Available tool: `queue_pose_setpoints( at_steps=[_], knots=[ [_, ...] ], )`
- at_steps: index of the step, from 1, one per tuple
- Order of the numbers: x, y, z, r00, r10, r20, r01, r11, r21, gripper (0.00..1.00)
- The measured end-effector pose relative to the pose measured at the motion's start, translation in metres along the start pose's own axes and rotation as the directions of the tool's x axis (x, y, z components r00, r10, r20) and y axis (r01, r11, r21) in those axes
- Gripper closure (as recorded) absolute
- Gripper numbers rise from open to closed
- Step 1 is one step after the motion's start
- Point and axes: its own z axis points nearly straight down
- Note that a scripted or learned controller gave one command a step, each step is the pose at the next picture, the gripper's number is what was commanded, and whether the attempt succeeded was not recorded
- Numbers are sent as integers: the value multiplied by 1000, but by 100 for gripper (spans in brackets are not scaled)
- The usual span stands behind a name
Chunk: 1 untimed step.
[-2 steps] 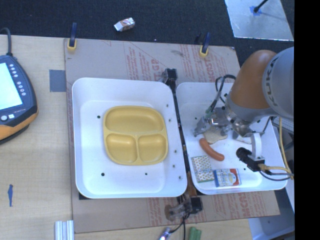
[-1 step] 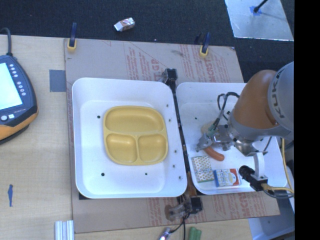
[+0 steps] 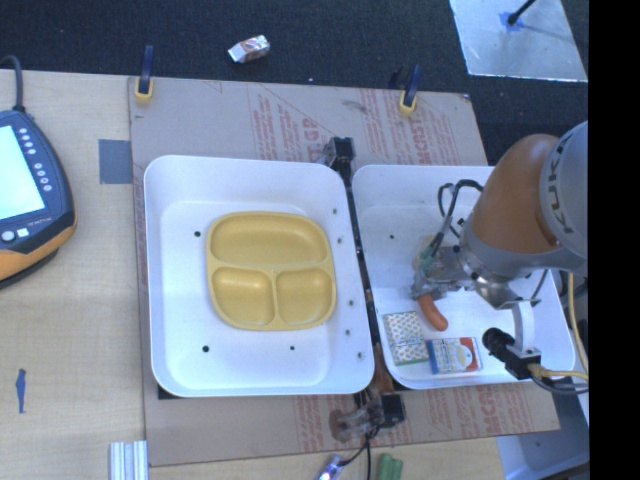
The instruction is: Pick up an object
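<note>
My gripper [image 3: 430,280] hangs low in the right bin [image 3: 395,203], near its middle, under the grey and orange wrist. Just below it lies a small orange sausage-shaped object [image 3: 434,314], close to or touching the gripper tip. A flat patterned packet [image 3: 403,336] lies in front of that, beside a small white box with blue and red print [image 3: 453,354] at the bin's front edge. The arm hides the bin's right part.
The left bin [image 3: 170,268] holds a yellow three-compartment plate [image 3: 270,268]. A teach pendant [image 3: 28,193] rests on the bench at far left. Clamps [image 3: 408,90] hold the cardboard sheet at the back. A black connector [image 3: 508,353] hangs from the arm over the right bin's front right.
</note>
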Motion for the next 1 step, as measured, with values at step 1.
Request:
queue_pose_setpoints(
  at_steps=[1],
  knots=[
    [60, 46, -91, 1000, 6, -3, -6, 1000, -3, 100]
  ],
)
